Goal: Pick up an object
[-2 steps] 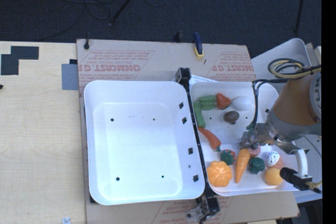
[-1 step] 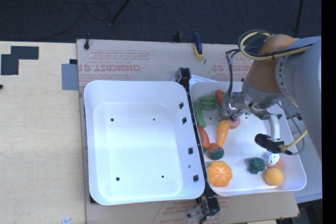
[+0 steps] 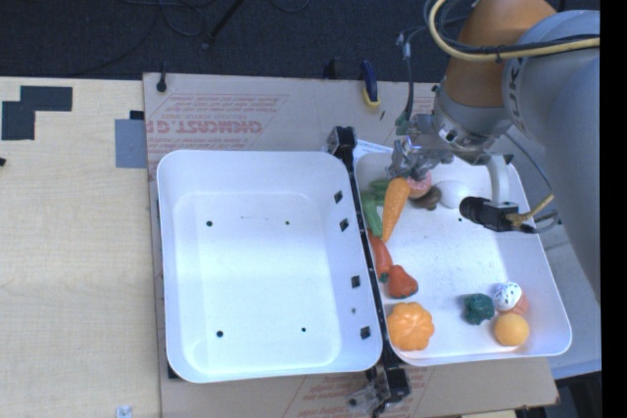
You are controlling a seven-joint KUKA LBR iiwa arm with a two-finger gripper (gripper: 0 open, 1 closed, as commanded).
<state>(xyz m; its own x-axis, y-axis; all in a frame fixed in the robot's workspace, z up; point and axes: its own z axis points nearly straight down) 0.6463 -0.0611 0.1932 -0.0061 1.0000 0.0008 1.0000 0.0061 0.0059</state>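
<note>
One orange carrot (image 3: 394,206), tilted, tapering downward.

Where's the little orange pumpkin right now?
The orange pumpkin sits in the right bin, at its near left corner against the divider, just below the red piece and left of the dark green lump.

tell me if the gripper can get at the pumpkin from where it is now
Probably yes: the pumpkin sits uncovered at the right bin's near corner, nothing on top; the gripper hangs over the carrot.
</note>
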